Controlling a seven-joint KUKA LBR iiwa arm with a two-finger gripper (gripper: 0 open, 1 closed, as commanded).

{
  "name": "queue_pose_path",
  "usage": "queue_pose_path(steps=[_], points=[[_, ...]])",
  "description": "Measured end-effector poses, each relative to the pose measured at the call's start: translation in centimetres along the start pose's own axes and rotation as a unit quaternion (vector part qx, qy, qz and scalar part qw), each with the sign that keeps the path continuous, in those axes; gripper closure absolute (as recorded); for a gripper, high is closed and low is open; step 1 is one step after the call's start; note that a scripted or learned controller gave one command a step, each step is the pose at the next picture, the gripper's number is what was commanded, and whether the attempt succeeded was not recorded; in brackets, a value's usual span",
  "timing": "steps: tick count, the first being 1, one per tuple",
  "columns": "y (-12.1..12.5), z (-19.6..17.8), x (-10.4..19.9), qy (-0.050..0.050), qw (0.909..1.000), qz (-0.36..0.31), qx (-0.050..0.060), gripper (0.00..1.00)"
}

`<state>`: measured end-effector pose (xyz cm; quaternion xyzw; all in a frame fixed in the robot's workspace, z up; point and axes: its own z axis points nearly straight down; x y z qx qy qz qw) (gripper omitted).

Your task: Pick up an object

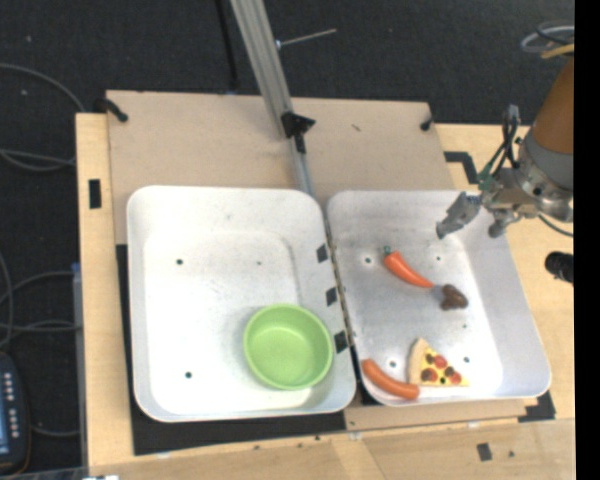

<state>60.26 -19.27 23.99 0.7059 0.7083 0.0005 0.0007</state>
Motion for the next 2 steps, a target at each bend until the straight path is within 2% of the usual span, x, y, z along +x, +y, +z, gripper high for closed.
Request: queue_pose_path(steps=[1, 2], points=[[0.0, 0.0, 0.0, 0.0, 1.0, 0.0, 0.0, 0.0], [-0.2, 4.3, -0.7, -0.001, 1.0, 0.002, 0.002, 0.0]])
